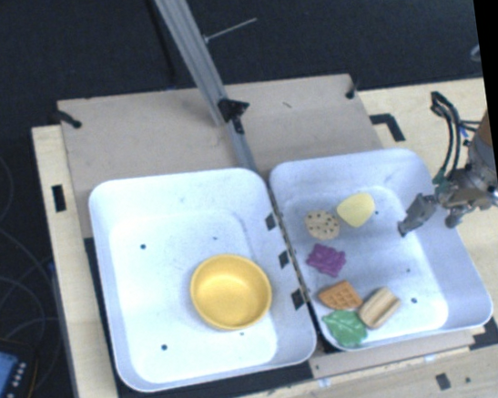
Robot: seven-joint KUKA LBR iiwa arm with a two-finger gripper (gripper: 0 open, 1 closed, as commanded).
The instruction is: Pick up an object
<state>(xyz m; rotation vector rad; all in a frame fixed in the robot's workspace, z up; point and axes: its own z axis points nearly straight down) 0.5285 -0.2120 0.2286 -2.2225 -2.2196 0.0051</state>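
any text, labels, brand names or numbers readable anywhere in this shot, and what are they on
None can be read.
The device at the left edge has a lit blue screen, too small and blurred to show any text.
The yellow bowl, the small items and both white bins carry no visible print.

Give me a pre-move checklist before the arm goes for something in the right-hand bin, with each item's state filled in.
1. End effector over the right bin, near its right side: ok.
2. End effector free of objects, nothing seen between its fingers: ok.
3. Nearest target, the pale yellow piece, lying apart from the cookie: ok.
4. Purple piece standing clear of its neighbours: ok.
5. Green piece, orange waffle and tan roll spaced for a clean grasp: not ok, they crowd together at the front.
6. Finger opening wide enough: cannot tell.
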